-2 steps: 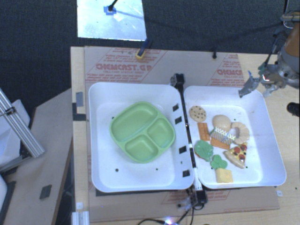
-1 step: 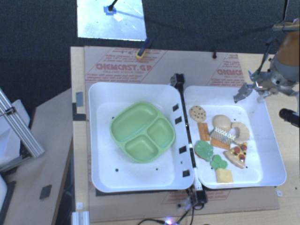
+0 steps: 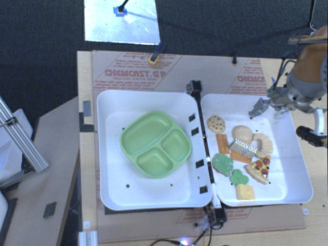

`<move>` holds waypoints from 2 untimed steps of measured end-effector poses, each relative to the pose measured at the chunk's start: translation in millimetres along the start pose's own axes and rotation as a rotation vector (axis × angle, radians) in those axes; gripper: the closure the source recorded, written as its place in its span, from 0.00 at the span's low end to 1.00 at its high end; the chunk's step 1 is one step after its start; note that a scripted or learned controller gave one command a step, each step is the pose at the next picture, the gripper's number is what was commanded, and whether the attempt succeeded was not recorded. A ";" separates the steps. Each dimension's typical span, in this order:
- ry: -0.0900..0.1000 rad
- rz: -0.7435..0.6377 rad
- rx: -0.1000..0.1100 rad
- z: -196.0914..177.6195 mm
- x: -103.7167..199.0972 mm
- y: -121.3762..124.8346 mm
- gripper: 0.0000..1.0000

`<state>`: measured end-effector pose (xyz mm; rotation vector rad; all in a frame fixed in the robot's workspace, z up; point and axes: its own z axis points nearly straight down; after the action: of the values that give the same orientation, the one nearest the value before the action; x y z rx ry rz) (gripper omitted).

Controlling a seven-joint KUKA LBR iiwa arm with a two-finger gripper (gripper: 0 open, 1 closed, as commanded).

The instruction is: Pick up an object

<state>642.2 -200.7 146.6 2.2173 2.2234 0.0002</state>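
Observation:
Toy food lies in the right bin [image 3: 292,152]: a chocolate-chip cookie [image 3: 216,123], an orange strip [image 3: 222,143], a tan bread roll [image 3: 242,134], a pizza slice [image 3: 259,169], two green leafy pieces [image 3: 222,164] and a yellow cheese block [image 3: 245,191]. My gripper [image 3: 266,113] hangs over the bin's back right part, up and to the right of the roll. It is open, its fingers spread with nothing between them. It touches none of the food.
A green divided plate [image 3: 155,143] rests in the left bin [image 3: 110,137]. A black-clipped divider [image 3: 201,137] joins the bins. The arm's wrist [image 3: 307,70] stands over the bench's right edge. A metal sheet [image 3: 122,14] lies beyond the bench.

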 end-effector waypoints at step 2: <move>-0.001 -0.002 -0.004 60.1 2.3 -5.7 0.00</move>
<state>636.5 -198.5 86.5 2.2127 2.2224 0.0038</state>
